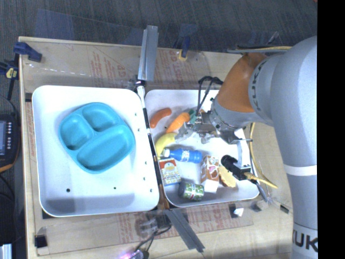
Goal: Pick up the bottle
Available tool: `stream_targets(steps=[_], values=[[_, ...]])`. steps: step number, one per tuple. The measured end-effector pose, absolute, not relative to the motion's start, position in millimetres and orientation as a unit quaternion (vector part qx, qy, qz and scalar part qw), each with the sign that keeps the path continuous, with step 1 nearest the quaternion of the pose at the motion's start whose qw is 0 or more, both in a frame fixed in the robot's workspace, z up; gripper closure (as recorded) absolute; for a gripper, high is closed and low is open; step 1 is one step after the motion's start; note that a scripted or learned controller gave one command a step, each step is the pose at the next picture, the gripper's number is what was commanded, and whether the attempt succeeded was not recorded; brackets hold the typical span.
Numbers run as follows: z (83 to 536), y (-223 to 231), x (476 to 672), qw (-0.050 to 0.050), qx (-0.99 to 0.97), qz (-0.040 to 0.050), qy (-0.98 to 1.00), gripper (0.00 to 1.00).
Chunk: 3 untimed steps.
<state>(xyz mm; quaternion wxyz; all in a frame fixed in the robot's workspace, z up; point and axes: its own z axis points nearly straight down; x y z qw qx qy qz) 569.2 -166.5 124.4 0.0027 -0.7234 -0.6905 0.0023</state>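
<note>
Dark grey carpet surrounds a wooden worktop [81,53] that carries two shallow white bins side by side. Your left bin [48,188] holds a blue divided plate [97,135]. Your right bin [245,196] holds the clutter: the bottle [185,155], clear with a blue label and white cap, lies on its side near the bin's centre. At its 11 o'clock sit a yellow banana [163,141], an orange carrot [177,122] and a sausage [160,117]. At its 6 o'clock are a small carton [170,171] and a green can [192,190]. The grey arm [285,85] reaches in from 3 o'clock; its tool [198,127] hovers just at the bottle's 1 o'clock, beside the carrot. You cannot tell how far the tool is open, and nothing visibly sits in it.
</note>
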Motion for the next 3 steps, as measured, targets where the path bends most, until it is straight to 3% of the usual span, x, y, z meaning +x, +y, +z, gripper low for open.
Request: stream_targets(steps=[1,2,3], values=[[91.7,-131.1,535.9,0.001,-0.740,0.0012,-0.672,0.00],[101.2,-130.8,536.1,0.002,-0.738,0.0021,-0.674,1.00],[101.2,-130.7,536.1,0.001,-0.738,0.0021,-0.674,0.00]])
